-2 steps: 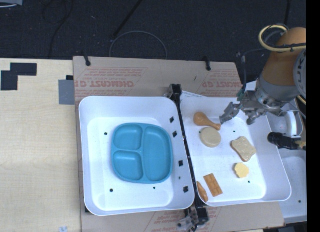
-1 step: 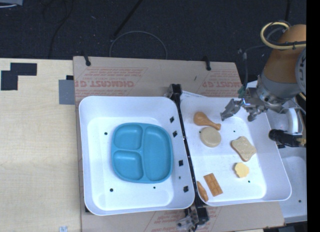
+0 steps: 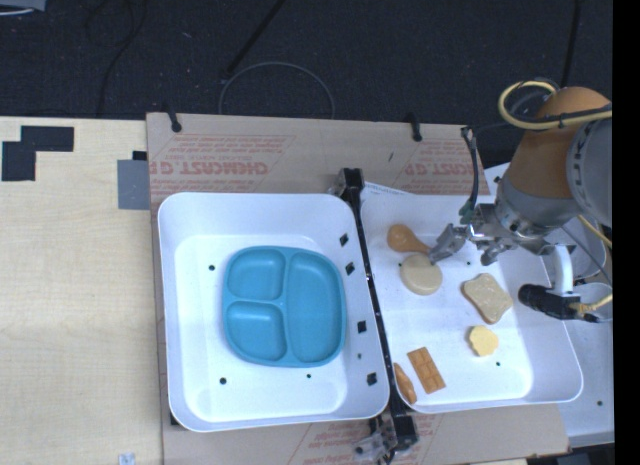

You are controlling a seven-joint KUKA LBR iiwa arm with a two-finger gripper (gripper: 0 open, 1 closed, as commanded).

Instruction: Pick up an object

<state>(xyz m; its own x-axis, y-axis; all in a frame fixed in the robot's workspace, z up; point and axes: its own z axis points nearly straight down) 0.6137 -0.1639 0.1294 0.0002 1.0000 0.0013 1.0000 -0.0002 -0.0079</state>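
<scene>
**Gripper over the right bin: approach step, nothing in hand**

Gripper: two fingers spread apart, pointing down into the right bin; nothing sits between them. One finger reaches out toward the food pieces.

Step in hand, as judged: the approach. No piece is lifted yet.

Items, nearest first:
- Round pale biscuit, just below the near finger and beside its tip; touching or not cannot be told. Likeliest target.
- Tan drumstick-shaped piece, just beyond the biscuit, on the side away from the arm.
- Slice of bread, near, below the gripper, flat on the bin floor.
- Small yellow chunk, further below, past the bread.
- Orange cracker, well below, near the bin's lower wall.
- Orange stick, beside the cracker, against the divide between bins.

Next move, as judged: centre the spread fingers over one piece, lower until they straddle it, close, then lift. The biscuit lies close to the drumstick piece, so a finger could nudge one while closing on the other.

Surface: left bin, well apart from the gripper, holding a blue divided plate. Both bins rest on a cardboard sheet over a pale wooden bench.

Room: dark carpet beyond the bench, with cables lying on it.
</scene>
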